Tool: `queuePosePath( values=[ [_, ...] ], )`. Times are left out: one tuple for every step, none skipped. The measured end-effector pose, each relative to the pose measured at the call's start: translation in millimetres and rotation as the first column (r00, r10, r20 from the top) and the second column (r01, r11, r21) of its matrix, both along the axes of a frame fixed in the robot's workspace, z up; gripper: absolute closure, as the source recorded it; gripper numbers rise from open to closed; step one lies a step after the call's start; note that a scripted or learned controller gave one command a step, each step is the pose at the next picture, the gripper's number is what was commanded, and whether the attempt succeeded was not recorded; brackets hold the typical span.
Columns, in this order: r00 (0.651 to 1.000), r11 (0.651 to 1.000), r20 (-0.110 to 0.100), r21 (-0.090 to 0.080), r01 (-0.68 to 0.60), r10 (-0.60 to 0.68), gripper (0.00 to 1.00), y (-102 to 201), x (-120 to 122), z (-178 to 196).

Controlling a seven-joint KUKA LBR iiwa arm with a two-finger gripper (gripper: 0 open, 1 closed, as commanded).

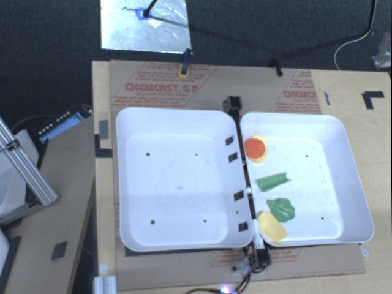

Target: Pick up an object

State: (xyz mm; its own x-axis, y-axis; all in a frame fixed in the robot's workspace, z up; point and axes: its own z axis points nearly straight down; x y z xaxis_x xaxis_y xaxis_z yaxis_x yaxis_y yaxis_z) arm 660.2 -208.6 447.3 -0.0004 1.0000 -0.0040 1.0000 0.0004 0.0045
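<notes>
Mostly toys [271,182] hugging right bin [343,176] left wall.

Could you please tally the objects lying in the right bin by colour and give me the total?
Orange and yellow: 1, the round object near the divider.
Green: 2, the elongated piece and the leafy piece.
Yellow: 1, the object at the near corner.
Total: 4, all in the right bin along its left side.
</notes>
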Motion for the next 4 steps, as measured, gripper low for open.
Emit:
queuePosePath(
  values=[
    [1.000,1.000,0.008,0.000,0.001,-0.001,1.00,1,-92,96],
    [1.000,1.000,-0.019,0.010,-0.002,0.002,1.00,45,-137,-107],
    [1.000,1.000,0.018,-0.002,-0.004,0.004,1.00,47,-156,99],
    [1.000,1.000,-0.001,0.001,0.002,-0.002,1.00,0,-144,88]
  ],
)
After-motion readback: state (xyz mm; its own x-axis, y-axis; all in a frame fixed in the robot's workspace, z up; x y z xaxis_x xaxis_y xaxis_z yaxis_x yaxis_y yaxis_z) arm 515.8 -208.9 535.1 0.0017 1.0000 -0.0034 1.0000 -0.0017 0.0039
